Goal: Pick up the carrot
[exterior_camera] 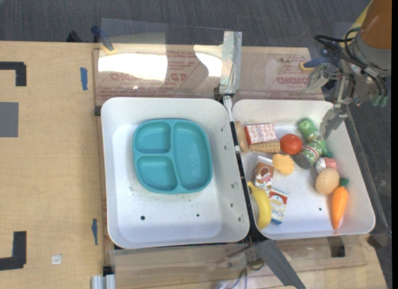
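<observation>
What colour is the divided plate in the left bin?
The divided plate is teal-blue all over, with no pattern; it shows best in the camera view.

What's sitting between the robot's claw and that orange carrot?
In the camera view, a small pile lies between the gripper and the carrot: a dark piece with a red-and-white thing, then a tan egg-shaped item beside the carrot's top.

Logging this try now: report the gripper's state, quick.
Gripper: cannot be told whether open or closed. It sits over the right bin's back corner near the green item; nothing visibly held; the carrot lies apart, near the front.
</observation>
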Motion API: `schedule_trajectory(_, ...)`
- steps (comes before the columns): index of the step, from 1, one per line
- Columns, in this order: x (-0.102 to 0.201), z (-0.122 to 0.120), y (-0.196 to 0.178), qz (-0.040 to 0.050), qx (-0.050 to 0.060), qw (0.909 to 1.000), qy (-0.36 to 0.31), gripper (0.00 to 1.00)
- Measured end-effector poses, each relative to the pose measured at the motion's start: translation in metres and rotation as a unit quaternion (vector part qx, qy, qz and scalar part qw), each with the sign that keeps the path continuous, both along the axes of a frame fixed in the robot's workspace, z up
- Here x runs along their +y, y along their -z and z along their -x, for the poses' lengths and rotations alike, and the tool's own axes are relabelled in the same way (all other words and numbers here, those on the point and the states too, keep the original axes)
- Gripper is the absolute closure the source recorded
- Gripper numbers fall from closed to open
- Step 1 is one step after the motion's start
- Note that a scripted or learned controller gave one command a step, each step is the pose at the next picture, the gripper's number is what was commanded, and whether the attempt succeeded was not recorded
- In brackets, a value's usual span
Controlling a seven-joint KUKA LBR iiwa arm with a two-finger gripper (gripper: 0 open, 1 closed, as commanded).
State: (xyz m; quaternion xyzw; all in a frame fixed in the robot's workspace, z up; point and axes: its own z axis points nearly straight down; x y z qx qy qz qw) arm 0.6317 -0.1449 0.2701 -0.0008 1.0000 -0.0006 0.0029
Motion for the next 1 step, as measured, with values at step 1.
schedule_trajectory(1,-0.0489,0.0232,0.1714,0.0009,-0.003,0.9997,-0.025,0.0)
